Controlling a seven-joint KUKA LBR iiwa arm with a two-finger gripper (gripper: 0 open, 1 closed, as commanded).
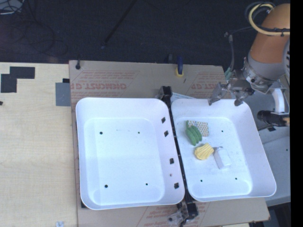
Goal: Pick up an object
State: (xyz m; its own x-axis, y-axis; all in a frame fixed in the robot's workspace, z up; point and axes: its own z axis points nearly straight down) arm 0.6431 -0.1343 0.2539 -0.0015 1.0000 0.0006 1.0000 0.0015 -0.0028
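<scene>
Nothing's picked yet: the hand (pixel 227 96) hangs spread and empty over the right bin's (pixel 258 145) back rim, the green piece (pixel 193 135) untouched.

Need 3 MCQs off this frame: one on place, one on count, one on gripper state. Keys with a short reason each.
1. Which bin holds the objects?
A. the one on the view's left
B. the one on the view's right
C. both

2. How many objects lie in that bin?
A. two
B. four
C. seven

3. Where is the gripper?
A. over the far rim of the right bin, fingers spread, nothing between them
B. pressed onto the yellow object
C. down in the left bin

Key:
1 B: the green object, dotted object, yellow object and white block all lie in the right bin; the left bin shows bare floor.
2 B: those four can be counted.
3 A: the gripper hangs at that bin's far edge, apart from the objects, its fingers open.
</scene>
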